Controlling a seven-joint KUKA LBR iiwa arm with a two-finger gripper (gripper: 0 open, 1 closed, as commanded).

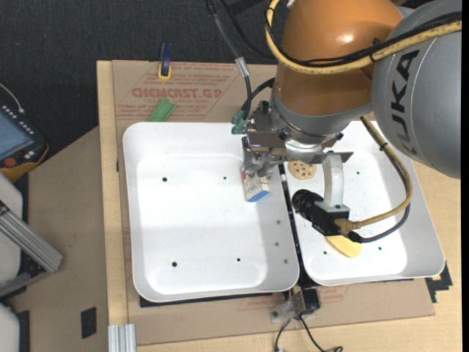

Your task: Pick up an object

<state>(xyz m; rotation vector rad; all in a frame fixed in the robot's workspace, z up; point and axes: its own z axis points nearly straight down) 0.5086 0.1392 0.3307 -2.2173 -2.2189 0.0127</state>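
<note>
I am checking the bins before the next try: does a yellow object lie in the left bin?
No, the yellow object lies in the right bin, near its front, beside a black fitting on the arm.

My own orange wrist hides the right bin's twelve o'clock corner and part of the cookie; the frame crops my arm.

We see robotics lab. Industrial KUKA arm, grey with orange band, loose cables along it. Two white bins side by side on cardboard-covered bench. Aluminium rail at left, dark carpet floor, clamp on board edge.
</note>
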